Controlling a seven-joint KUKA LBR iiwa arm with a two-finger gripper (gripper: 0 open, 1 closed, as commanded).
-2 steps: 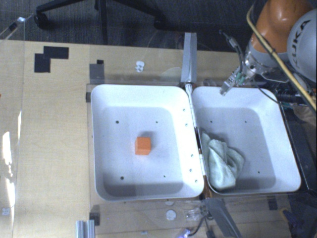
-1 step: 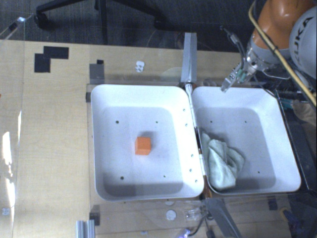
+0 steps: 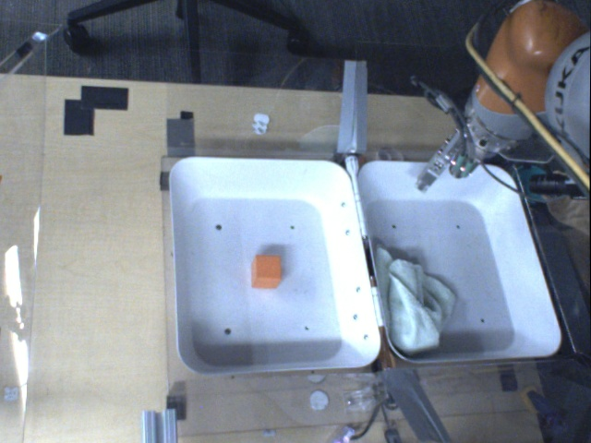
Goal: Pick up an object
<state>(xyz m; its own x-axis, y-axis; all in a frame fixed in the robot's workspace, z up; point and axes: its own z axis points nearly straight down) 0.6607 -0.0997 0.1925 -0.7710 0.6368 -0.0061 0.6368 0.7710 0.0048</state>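
An orange cube [image 3: 267, 271] lies near the middle of the left bin [image 3: 199, 187]. A crumpled white cloth [image 3: 415, 304] rests against the front left wall of the right bin [image 3: 526, 275]. My gripper [image 3: 430, 179] hangs over the back edge of the right bin, far from both objects, with its thin fingers pointing down and left. Nothing sits between the fingers, which look close together.
A metal divider post [image 3: 352, 109] stands behind the seam between the bins. The wooden bench [image 3: 83, 275] stretches to the left. An office chair base [image 3: 189, 7] stands on the dark floor beyond the bench.
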